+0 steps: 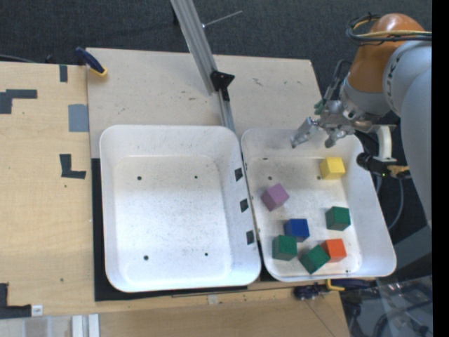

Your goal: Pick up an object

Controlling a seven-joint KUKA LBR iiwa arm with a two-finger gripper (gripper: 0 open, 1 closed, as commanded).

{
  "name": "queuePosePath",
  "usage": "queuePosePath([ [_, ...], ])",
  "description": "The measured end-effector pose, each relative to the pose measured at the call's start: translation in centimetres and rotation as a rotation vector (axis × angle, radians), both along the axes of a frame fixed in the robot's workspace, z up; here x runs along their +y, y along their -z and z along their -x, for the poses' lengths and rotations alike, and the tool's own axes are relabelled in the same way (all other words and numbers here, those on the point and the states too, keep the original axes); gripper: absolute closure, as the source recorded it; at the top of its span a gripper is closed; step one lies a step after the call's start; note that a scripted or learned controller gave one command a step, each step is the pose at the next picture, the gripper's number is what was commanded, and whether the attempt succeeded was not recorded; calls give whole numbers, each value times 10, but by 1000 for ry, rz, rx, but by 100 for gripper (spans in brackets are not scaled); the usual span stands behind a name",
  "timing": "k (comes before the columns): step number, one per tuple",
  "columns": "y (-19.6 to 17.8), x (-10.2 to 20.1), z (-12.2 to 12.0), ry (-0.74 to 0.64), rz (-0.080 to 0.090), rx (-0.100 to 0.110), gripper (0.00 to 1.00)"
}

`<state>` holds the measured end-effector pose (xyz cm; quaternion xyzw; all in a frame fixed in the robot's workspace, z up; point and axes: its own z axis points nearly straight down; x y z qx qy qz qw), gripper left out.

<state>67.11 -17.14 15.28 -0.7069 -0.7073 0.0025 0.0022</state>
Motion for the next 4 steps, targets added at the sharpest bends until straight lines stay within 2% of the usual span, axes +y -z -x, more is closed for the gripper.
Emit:
queuePosePath([
  [1,64,6,4,-2,-1,2,0],
  [2,61,6,4,-1,1,-5,0],
  [3,51,7,4,-3,1,-5,100],
  [4,6,12,8,-1,0,-11,100],
])
